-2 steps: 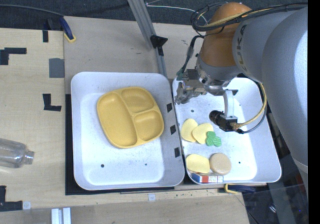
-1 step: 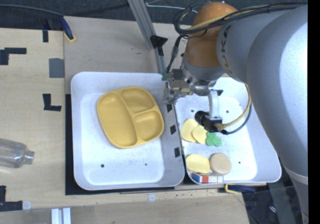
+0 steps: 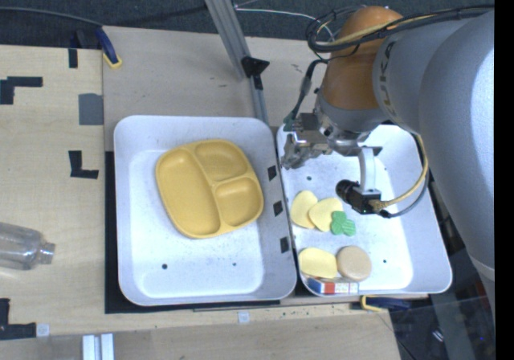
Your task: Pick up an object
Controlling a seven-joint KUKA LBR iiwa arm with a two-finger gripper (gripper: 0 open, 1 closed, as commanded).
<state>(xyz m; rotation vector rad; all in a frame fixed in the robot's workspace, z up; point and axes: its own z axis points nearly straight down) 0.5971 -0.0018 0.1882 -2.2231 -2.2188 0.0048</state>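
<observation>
Yellow tray (image 3: 210,187) in left bin (image 3: 128,190), wooden bench (image 3: 48,190)

Two white bins sit side by side: the left bin (image 3: 128,214) and the right bin (image 3: 418,262). One yellow divided tray (image 3: 210,187), three pale yellow pieces (image 3: 303,208) (image 3: 325,214) (image 3: 318,263), one green piece (image 3: 344,225), one tan round piece (image 3: 353,263), one clear bottle (image 3: 20,246).
</observation>
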